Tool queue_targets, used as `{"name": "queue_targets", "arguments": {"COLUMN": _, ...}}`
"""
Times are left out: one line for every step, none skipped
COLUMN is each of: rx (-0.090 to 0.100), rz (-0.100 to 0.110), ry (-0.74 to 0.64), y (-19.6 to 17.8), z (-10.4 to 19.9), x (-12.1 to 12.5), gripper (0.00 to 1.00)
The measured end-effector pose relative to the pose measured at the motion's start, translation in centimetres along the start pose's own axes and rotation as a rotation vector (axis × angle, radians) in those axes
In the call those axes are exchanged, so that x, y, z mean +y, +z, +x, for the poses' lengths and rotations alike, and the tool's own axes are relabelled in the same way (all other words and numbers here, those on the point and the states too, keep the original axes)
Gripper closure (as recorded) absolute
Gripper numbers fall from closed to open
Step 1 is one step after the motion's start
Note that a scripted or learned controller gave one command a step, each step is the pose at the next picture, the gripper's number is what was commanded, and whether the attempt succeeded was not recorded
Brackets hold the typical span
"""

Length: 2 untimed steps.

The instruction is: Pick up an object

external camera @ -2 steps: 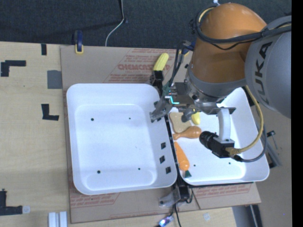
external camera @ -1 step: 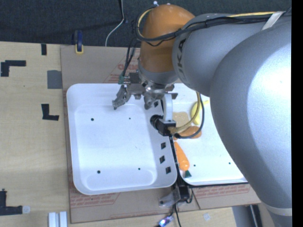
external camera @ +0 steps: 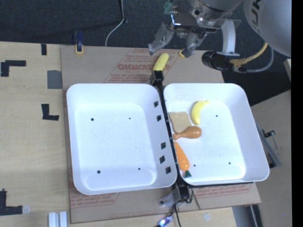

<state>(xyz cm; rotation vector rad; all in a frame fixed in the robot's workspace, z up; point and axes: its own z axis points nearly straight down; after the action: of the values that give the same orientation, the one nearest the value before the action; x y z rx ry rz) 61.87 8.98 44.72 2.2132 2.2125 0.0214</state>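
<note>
Nearest the camera, at the lower edge of the right bin (external camera: 246, 100), lies a toy carrot (external camera: 182, 158), orange with a bit of green at its lower tip, tight against the dividing wall; just above it sit a brown drumstick-shaped piece (external camera: 188, 133) and a tan slice like toast (external camera: 179, 120), the two touching; a yellow banana (external camera: 199, 111) lies beside them toward the bin's upper middle; the left bin (external camera: 78, 126) fills the frame's left centre.

Any of these could be the object to pick; all look like small plastic play food, so I judge them light, stiff and smooth, apt to slip or skid under a poor pinch; the banana stands freest of the wall, and a grip across its middle seems the safest hold; the carrot, pressed to the wall, leaves little room for a finger.

At upper centre of the frame the gripper (external camera: 171, 47) hangs above the bench beyond the bins, its two fingers spread apart with nothing between them; a yellow corn-like piece (external camera: 161, 61) lies just below it on the cardboard sheet (external camera: 128, 67), outside both bins.

Red print on the cardboard reads roughly "CHEMICAL", not fully legible; part of dark lettering shows on the arm (external camera: 265, 8) at upper right.
</note>
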Motion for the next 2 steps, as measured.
{"name": "queue_targets", "arguments": {"rx": -0.004, "rz": 0.037, "ry": -0.003, "y": 21.9, "z": 3.7, "x": -2.2, "gripper": 0.00}}
{"name": "queue_targets", "arguments": {"rx": 0.000, "rz": 0.006, "ry": 0.002, "y": 7.4, "z": -1.7, "x": -7.2, "gripper": 0.00}}
